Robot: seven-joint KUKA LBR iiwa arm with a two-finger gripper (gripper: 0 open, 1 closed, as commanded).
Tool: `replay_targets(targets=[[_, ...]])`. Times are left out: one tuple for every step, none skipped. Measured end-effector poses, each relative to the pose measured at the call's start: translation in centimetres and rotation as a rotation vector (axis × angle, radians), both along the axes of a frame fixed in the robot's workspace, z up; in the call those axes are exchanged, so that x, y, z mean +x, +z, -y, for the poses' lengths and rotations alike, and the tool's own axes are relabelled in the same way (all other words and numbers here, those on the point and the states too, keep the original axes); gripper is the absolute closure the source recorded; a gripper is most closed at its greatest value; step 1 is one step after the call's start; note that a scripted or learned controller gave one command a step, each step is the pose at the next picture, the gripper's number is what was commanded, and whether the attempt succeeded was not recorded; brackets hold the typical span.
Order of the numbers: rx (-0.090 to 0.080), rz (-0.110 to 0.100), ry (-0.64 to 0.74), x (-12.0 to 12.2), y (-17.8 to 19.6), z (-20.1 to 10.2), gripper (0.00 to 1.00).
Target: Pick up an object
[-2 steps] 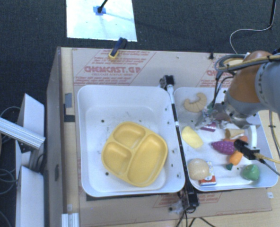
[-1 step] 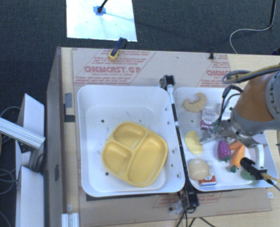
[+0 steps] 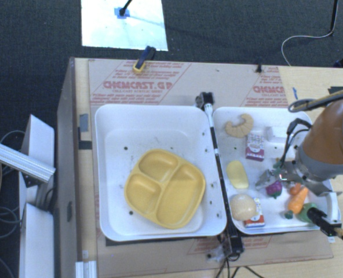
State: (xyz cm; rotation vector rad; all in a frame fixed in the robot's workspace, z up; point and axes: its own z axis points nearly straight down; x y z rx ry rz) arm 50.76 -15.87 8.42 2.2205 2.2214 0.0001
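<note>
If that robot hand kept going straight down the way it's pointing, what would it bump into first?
Most likely the small purple toy in the right bin; the hand hangs right over it. The carrot lies just beside it. From this slanted view, depth is hard to judge, so that's a best guess.

robotics lab, 2 white bins (image 3: 108, 155) on bench (image 3: 160, 80), loose cables (image 3: 305, 39)

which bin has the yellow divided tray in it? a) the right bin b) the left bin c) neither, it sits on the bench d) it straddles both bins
b: the yellow divided tray lies flat inside the left bin, while the right bin holds the small toy foods such as the croissant.
</note>
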Motion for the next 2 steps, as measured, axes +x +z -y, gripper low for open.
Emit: replay_targets(targets=[[0.0,0.003,0.001,0.1,1.1,0.0,1.0],[0.001,0.003,0.004,-2.0,10.1,-8.4,1.0]])
